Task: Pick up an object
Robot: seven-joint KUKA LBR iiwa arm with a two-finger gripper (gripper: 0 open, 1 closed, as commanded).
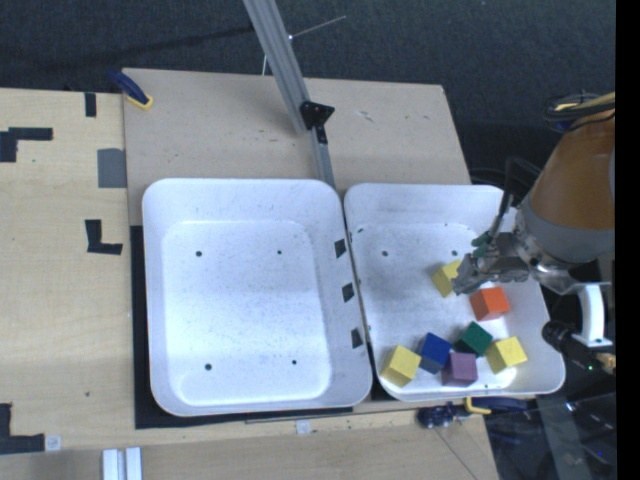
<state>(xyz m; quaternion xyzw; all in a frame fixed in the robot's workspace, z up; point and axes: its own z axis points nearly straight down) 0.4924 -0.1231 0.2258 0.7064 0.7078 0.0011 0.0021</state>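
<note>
Several small blocks lie in the right bin [400,218]. A yellow block [446,278] sits mid-bin, right at the tip of my gripper [466,279], which reaches in from the right and touches or overlaps it. An orange block [490,302] lies just below the gripper. Along the bin's near edge are a yellow block [402,365], a blue block [435,350], a purple block [461,367], a green block [477,338] and another yellow block [507,353].
The left bin [240,298] stands beside the right one, sharing a raised rim in the middle. A grey metal pole [285,53] slants across the back of the bench. The arm's orange-banded body [575,198] hangs over the right bin's right edge.
</note>
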